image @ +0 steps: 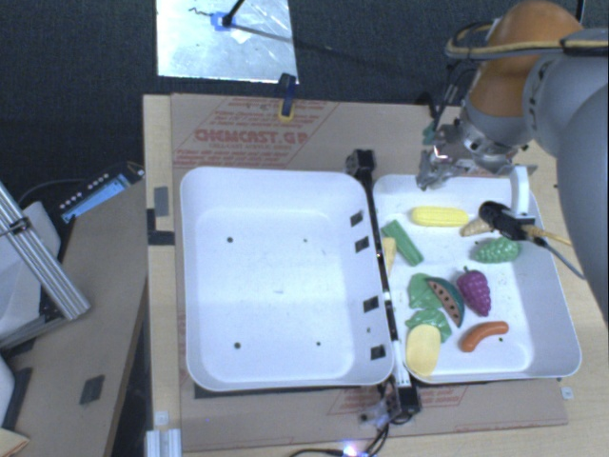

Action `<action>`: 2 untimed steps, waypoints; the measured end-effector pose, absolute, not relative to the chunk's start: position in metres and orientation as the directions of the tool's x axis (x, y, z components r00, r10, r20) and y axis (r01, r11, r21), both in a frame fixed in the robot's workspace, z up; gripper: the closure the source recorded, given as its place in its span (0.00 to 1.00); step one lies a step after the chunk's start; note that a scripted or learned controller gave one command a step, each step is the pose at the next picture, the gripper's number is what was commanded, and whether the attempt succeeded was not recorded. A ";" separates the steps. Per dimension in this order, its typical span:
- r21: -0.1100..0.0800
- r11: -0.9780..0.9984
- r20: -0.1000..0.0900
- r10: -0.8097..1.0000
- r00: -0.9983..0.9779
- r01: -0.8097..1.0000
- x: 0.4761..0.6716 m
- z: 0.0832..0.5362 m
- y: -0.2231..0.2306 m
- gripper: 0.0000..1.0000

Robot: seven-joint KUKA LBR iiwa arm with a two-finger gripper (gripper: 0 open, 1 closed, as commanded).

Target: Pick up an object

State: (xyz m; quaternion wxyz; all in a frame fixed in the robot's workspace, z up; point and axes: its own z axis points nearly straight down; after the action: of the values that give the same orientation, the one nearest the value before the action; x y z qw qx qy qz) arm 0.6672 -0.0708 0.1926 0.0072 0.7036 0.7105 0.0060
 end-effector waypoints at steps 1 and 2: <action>0.021 0.008 -0.001 1.000 -0.008 1.000 0.671 0.369 -0.045 1.00; 0.011 0.013 0.003 1.000 -0.013 1.000 0.669 0.435 0.042 1.00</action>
State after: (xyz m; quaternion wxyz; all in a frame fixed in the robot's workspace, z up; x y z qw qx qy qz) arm 0.6690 0.0416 0.4352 0.0027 0.7025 0.7117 0.0048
